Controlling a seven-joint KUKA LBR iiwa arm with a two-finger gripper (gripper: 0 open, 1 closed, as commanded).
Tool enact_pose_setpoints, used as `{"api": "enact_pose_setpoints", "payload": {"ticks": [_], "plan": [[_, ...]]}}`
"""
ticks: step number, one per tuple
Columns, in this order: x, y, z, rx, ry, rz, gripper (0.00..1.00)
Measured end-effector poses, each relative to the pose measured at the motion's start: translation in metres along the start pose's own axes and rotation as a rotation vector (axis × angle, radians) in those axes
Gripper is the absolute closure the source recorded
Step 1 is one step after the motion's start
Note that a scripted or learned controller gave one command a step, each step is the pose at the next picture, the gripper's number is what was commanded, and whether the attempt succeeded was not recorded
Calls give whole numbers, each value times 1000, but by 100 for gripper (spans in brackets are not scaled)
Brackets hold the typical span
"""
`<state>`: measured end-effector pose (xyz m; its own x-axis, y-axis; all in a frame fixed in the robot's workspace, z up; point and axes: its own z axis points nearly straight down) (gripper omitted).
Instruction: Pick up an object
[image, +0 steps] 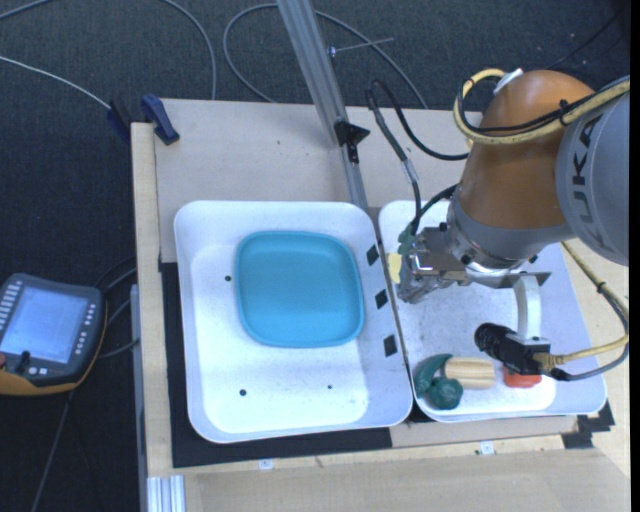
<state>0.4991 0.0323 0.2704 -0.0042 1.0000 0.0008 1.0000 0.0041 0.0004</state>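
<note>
My gripper (416, 287) hangs low over the left part of the right bin (450, 320), close to the wall between the two bins. A small yellow thing (395, 265) shows just left of it, partly hidden by the wrist. At the bin's front edge lie a dark green object (438, 381), a pale wooden cylinder (470, 372) touching it, and a small red piece (521, 379) farther right. Nothing is seen held in the gripper.
The left bin (200, 300) holds a square turquoise plate (298, 288). A metal pole (325, 80) slants up from behind the bins. A teach pendant (45, 330) lies off the bench at the left. The arm's bulk covers the back of the right bin.
</note>
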Motion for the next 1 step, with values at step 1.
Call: {"api": "enact_pose_setpoints", "payload": {"ticks": [1], "plan": [[54, -3, 2, 1, 0, -1, 100]]}}
